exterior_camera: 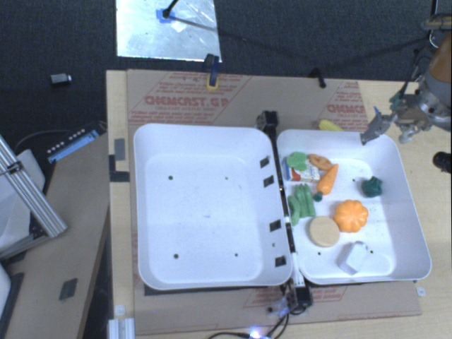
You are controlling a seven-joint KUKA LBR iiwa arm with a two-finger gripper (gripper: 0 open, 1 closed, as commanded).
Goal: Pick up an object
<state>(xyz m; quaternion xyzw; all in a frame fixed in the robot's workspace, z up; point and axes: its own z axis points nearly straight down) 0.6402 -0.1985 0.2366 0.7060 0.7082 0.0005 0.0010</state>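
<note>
Claw (390,126) spread open, holding nothing, above bin (406,182).

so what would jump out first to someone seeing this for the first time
Probably the bright orange pumpkin in the right bin, with an orange carrot and green toys clustered near the bin's left wall. Next, the big white left bin beside it. The gripper hangs over the right bin's far right corner.
</note>
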